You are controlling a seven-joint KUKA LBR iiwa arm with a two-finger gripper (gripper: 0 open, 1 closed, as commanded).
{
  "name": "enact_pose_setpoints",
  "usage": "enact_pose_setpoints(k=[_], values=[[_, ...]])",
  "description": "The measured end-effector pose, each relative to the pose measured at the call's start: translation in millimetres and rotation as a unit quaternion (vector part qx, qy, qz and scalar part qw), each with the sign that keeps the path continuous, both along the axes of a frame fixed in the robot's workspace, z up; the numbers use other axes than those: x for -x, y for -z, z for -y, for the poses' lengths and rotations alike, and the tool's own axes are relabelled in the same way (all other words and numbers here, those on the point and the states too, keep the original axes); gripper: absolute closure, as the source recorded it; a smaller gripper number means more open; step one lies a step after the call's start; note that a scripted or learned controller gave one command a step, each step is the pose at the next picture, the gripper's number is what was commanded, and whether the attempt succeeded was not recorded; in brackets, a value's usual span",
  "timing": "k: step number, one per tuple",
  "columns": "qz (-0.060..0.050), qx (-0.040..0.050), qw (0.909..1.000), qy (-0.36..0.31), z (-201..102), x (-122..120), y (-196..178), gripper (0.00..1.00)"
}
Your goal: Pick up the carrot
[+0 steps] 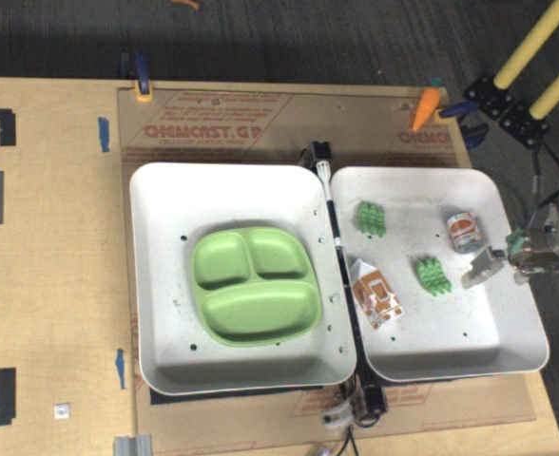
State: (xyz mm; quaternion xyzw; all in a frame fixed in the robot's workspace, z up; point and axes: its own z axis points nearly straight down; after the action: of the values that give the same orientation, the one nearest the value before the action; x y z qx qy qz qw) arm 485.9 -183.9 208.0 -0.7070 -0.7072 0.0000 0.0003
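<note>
Right bin (517,340) at lower right, carrot not yet picked up.
The hand (484,266), state I cannot tell, hovers inside it; the carrot (426,107) lies outside, upper right on the worktop (61,255).

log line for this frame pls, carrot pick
end effector: over right bin's right side | carrot: on bench behind right bin, not held | left bin: green tray | stage: no grasp

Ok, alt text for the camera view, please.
The gripper sits at the right bin's right edge, far from the carrot lying on the bench beyond that bin. The left bin holds a green divided tray.
</note>
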Motion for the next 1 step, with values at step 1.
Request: enact_pose_setpoints(k=[1], values=[[-0.001,-0.0008,0.9966,0.082,-47.1,6.6,20.2,0.0]])
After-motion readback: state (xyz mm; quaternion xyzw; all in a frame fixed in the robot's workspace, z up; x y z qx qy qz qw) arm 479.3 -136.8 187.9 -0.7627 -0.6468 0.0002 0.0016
